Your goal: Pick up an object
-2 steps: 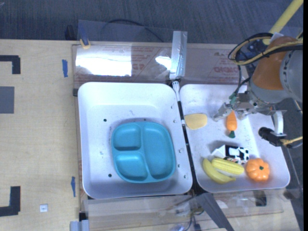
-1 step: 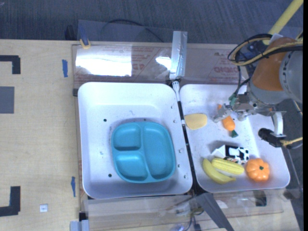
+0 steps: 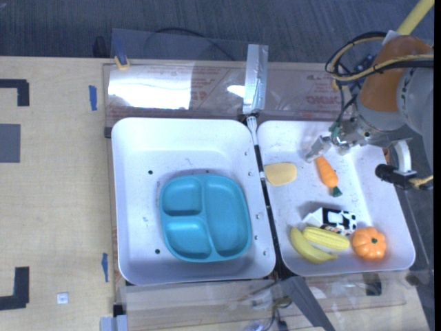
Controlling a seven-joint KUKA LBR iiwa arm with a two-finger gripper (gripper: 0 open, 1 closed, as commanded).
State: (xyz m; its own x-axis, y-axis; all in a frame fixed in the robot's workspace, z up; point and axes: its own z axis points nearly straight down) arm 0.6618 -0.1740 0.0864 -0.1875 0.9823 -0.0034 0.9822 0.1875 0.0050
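Hovering over the right bin [image 3: 406, 250], the pincer [image 3: 324, 145] stands with fingers apart, clamped on nothing. The carrot [image 3: 327, 173] lies just beside and below it in the view, long axis running from the pincer toward the bin's near side.

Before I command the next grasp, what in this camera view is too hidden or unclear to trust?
- Gripper: small and blurred in the camera view; its grip state on anything is unreadable.
- Black-and-white toy: partly covered by the corn and banana; identity unclear.
- Arm: cut off by the right edge.
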